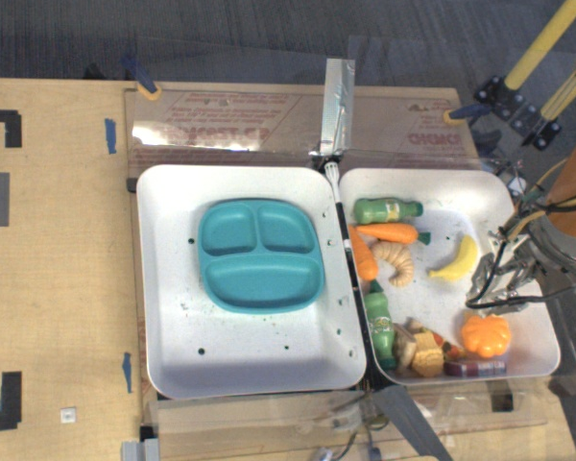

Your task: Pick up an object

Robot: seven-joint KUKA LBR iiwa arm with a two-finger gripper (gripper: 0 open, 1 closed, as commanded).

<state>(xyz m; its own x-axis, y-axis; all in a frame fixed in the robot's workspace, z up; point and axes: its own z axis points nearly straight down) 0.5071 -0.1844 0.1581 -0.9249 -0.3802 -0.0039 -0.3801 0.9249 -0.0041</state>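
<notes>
Tool [504, 275]: located over the right side of the right bin [442, 182], reaching in from the right edge of the view amid dark cabling. Finger spread cannot be told; the tips are lost against the cables and nothing is seen between them. It stands just above and beside the orange pumpkin [486, 335], with the banana [457, 260] close on its left. Contact with either cannot be confirmed.

Right bin contents: green bottle [388, 208] lying flat at the far end; carrot [386, 233] directly in front of it; a second carrot [364, 257] along the left wall; a pale curled shrimp-like piece [399, 262] beside it; a green item [375, 307] and a small bottle [382, 339] against the left wall; a tan block [426, 353] and a reddish piece [472, 365] at the near wall, the latter just under the pumpkin.

Open room: bare white floor in the middle of the right bin, between the shrimp-like piece and the pumpkin, and at the far right corner. Items crowd the left wall and near wall.

Left bin [163, 286]: holds a teal divided plate [260, 254], centred, apart from all walls, with bare floor round it.

Table [48, 257]: the bins sit side by side, inner rims touching.
</notes>
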